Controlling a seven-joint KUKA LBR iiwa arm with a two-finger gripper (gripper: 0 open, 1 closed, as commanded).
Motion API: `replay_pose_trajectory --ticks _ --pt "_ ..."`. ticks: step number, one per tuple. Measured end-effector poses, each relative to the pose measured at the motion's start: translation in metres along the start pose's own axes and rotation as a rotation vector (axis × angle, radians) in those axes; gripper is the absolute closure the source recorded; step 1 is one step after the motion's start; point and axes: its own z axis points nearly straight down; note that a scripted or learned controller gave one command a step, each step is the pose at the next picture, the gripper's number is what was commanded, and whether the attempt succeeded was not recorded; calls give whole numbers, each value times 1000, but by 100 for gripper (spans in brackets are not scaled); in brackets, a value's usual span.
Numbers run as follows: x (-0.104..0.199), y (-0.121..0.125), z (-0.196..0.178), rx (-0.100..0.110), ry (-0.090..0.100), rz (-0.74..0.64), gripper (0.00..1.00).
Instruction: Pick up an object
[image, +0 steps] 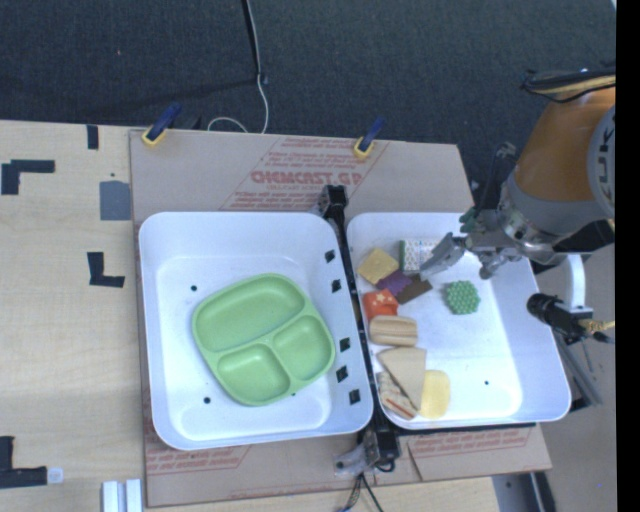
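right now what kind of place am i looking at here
Most likely a robot lab test bench: two white bins clamped side by side on cardboard, toy food in the right one, a green divided plate in the left, and a robot arm reaching in.

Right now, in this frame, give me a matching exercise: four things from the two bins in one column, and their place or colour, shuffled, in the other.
Things:
1. divided plate
2. knobbly ball
3. yellow block
4. hand

Descriptions:
A. near front edge of the right bin
B. green, in the left bin
C. over the right bin's back part
D. green, in the right bin

Pairs: 1-B, 2-D, 3-A, 4-C
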Motion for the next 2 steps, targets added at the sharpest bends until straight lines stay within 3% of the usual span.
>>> replay_pose_trajectory --ticks 1,2 --pt "22 35 124 -20 -2 1 0" --pt "12 90 145 65 6 11 0"
